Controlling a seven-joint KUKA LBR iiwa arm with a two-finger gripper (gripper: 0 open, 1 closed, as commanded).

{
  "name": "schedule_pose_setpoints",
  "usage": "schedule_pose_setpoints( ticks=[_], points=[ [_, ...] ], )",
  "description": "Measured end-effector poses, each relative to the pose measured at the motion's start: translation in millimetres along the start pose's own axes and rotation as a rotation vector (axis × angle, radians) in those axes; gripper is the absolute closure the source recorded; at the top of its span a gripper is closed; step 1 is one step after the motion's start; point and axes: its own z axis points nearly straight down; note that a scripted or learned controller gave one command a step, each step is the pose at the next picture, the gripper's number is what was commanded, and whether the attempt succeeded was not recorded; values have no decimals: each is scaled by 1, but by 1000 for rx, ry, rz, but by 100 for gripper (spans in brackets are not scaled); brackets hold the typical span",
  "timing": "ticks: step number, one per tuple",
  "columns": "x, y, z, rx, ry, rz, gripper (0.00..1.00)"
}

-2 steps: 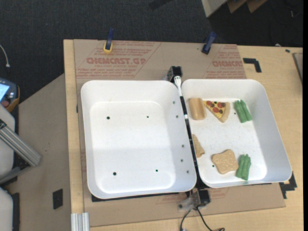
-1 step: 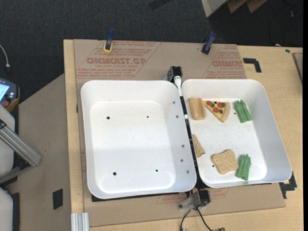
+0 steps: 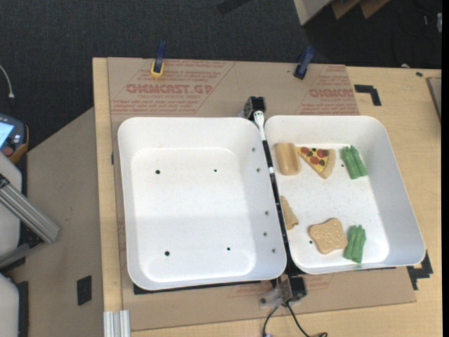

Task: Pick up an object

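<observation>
Several toy foods lie in the right bin. A tan bread roll sits at the bin's upper left, with a pizza slice just right of it and a green vegetable further right. A small tan piece rests against the bin's left wall. Near the front lie a slice of toast and a second green vegetable touching its right side.
The left bin stands beside the right one on a cardboard sheet. A blue clamp and a yellow-blue clamp hold the sheet's far edge. Cables run at the front between the bins.
</observation>
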Motion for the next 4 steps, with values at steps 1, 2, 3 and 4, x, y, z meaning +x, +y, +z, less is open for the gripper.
schedule_pose_setpoints(
  ticks=[1,2,3,4],
  points=[
    [1,1,-12,-6,-4,-1,100],
    [1,1,-11,-5,-3,-1,0],
    [1,2,-23,-10,-7,-3,100],
    [1,2,-22,-9,-6,-3,0]
  ],
)
